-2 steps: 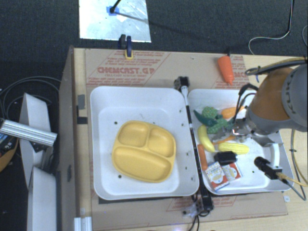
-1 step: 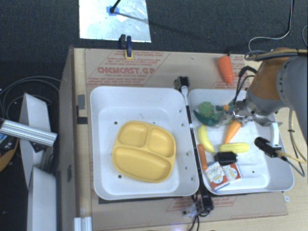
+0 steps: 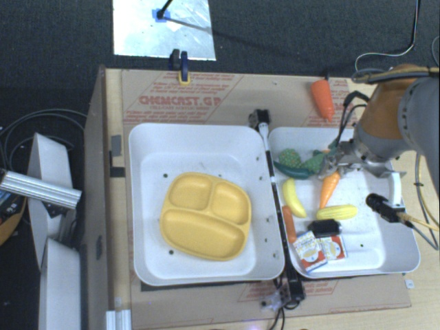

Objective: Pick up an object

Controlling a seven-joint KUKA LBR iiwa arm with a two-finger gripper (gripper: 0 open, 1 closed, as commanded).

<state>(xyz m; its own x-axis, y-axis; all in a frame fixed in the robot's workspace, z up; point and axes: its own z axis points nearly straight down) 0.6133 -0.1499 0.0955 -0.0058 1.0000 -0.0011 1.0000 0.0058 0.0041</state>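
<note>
The right bin holds several toy foods. An orange carrot lies slanted in its middle, with a green vegetable and a second green piece to its upper left. A yellow banana, a yellow corn-like piece, a black block, a red-orange stick and small printed packets lie nearby. My gripper is low in this bin, right at the carrot's upper end and beside the green piece. Nothing is visibly lifted.
The left bin holds a yellow divided plate. Another orange carrot lies on the cardboard behind the right bin. A black cable connector hangs by the arm over the bin's right part.
</note>
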